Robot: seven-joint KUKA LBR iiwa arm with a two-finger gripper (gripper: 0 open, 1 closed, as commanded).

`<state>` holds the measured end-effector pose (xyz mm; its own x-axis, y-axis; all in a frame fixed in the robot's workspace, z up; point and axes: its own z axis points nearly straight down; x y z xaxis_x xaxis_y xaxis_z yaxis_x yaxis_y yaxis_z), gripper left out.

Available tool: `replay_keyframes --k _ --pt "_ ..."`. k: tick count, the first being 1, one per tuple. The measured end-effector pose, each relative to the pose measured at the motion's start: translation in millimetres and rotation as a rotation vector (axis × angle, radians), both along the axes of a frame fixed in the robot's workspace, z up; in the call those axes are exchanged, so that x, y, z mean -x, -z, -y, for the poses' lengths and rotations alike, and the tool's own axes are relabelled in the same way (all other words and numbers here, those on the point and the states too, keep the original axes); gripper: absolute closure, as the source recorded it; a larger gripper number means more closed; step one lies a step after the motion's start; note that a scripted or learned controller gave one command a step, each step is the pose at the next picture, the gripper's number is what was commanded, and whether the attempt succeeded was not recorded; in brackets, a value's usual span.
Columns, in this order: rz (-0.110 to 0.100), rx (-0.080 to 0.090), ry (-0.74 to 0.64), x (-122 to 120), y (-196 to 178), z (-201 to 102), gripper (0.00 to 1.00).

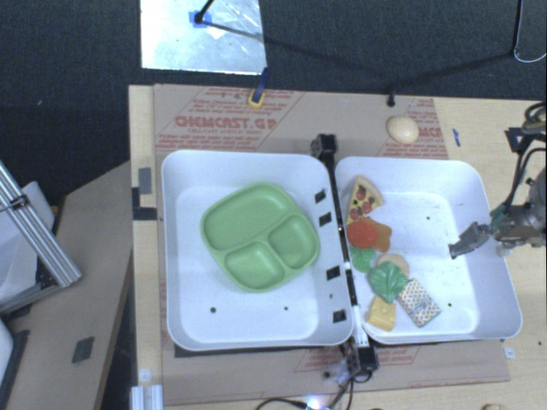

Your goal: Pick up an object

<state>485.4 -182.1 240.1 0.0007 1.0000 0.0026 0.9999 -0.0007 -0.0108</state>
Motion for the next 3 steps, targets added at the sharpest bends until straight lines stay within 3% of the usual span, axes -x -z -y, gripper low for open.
replay_keyframes --k 1,3 --pt "0.012 0.003 -0.004 -3 -6 -1 0.00" --pt "0.008 0.001 -0.002 -7 99 0 0.00"
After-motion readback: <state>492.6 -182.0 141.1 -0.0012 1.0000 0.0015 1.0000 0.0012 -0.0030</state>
